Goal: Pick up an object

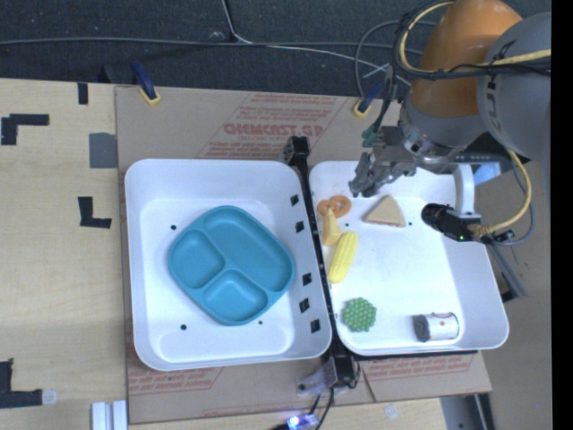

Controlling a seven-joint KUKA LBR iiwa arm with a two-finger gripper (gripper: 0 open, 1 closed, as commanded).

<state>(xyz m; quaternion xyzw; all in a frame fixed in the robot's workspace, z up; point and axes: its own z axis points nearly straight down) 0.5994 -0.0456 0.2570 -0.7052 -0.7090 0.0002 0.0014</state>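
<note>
1. Bins sat side by side on the bench: the left white bin (143, 240) held a blue plastic tray with three compartments (231, 263), lying flat near its middle.
2. Toy food lay in the right white bin (474, 294): a tan wedge-shaped piece (386, 212), a small orange pretzel-like ring (336, 207), a yellow corn cob (343, 255), a green bumpy ball (359, 313) and a short grey cylinder (435, 327).
3. The dark two-finger gripper (363, 183) hung over the right bin's far left corner, just above the wedge and ring, gripping nothing.
4. Whether it was spread or closed I could not tell.
5. The grey arm with its orange band (466, 34) reached in from the right.
</note>
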